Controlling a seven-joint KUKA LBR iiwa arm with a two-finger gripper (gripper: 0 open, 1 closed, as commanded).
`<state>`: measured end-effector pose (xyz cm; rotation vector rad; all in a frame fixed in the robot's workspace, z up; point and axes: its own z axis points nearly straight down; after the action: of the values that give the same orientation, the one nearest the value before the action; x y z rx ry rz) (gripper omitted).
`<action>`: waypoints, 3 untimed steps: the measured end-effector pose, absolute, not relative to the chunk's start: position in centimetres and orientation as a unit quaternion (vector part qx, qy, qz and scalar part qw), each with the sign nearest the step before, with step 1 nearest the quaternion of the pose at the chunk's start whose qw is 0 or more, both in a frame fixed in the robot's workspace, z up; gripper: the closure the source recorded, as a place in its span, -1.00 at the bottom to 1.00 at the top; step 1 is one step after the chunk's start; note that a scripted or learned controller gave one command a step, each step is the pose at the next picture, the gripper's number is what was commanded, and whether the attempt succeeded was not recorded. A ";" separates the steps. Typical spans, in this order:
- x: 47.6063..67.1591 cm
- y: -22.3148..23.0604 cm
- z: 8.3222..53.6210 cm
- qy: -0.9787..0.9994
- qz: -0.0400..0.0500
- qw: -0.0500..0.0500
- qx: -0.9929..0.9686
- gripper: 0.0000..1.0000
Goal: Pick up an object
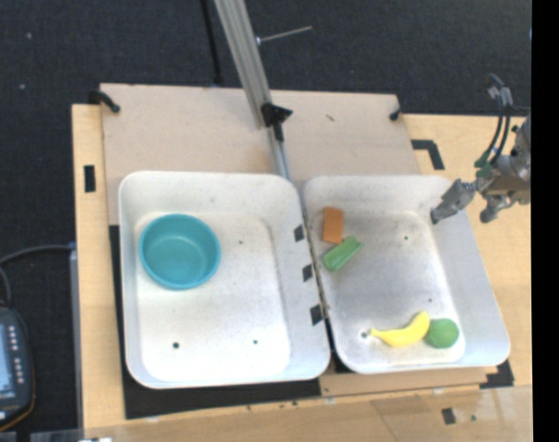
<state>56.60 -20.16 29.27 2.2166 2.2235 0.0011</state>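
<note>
My gripper [462,215] hangs over the upper right rim of the right bin [390,191], open, with nothing between its fingers. In that bin an orange block [331,225] lies at the upper left with a green block [342,253] just below it. A yellow banana [401,331] and a green ball [443,332] rest side by side near the bin's front right corner. A teal bowl [179,251] stands upright in the left bin [215,343]. All these things are well apart from the gripper.
A slanted metal pole [247,53] rises from the back, ending at the seam between the bins. Dark clips [307,270] line that seam. A tan board [196,127] lies behind the bins. A pendant screen [1,357] sits at far left.
</note>
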 end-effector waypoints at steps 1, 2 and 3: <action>56.6 -20.2 29.3 0.708 0.000 0.001 0.706 -1.00; 55.6 -20.4 24.3 0.707 -0.002 0.000 0.707 -1.00; 55.9 -19.9 19.8 0.707 -0.002 -0.001 0.708 -1.00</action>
<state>55.93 -19.86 19.83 2.2237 2.2207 -0.0048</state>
